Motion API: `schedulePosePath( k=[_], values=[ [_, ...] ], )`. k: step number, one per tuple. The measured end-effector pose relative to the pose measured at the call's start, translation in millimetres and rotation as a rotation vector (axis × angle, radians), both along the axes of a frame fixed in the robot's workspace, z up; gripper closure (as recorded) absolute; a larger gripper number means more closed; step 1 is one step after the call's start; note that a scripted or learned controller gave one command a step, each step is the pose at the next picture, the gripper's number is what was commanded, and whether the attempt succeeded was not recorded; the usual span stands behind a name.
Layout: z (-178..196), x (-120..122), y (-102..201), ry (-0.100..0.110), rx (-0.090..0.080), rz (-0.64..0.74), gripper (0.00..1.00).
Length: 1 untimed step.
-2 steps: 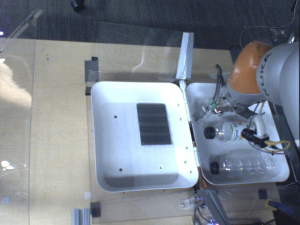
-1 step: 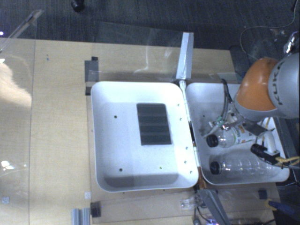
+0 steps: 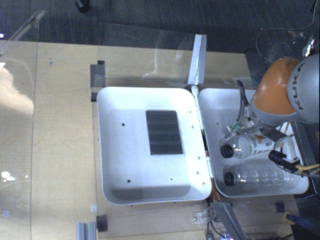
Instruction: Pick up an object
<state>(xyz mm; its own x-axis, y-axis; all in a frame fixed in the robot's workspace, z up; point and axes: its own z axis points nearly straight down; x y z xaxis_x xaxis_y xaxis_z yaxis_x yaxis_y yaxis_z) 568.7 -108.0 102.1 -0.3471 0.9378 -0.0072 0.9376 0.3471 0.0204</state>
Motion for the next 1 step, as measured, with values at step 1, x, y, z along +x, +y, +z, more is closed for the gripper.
schedulePosePath(
  k=[1],
  values=[
    [-0.1,-0.1,-0.1,0.0,0.0,0.0,0.0]
  ],
)
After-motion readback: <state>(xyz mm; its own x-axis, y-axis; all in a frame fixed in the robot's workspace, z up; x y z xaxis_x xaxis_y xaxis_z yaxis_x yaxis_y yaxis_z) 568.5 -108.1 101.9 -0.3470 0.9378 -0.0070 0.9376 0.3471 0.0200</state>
